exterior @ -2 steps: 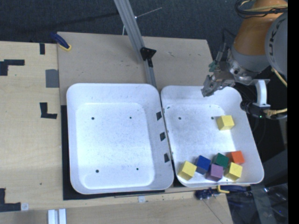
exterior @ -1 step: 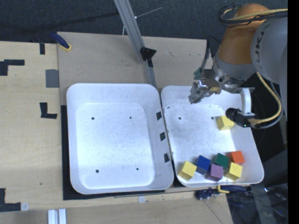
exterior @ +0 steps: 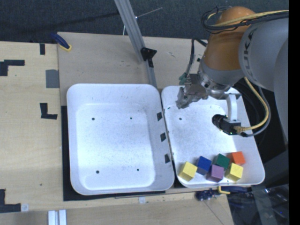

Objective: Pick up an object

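Camera view: jaws [exterior: 180,103] above right bin [exterior: 197,121]

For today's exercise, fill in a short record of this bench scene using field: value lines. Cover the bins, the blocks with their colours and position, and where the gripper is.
bins: left bin and right bin, side by side
blocks: six, clustered at the near edge of the right bin
block colours: yellow block, blue block, purple block, green block, second yellow block, orange block
gripper position: gripper over the far left part of the right bin, apart from the blocks
gripper load: nothing visible between its fingers
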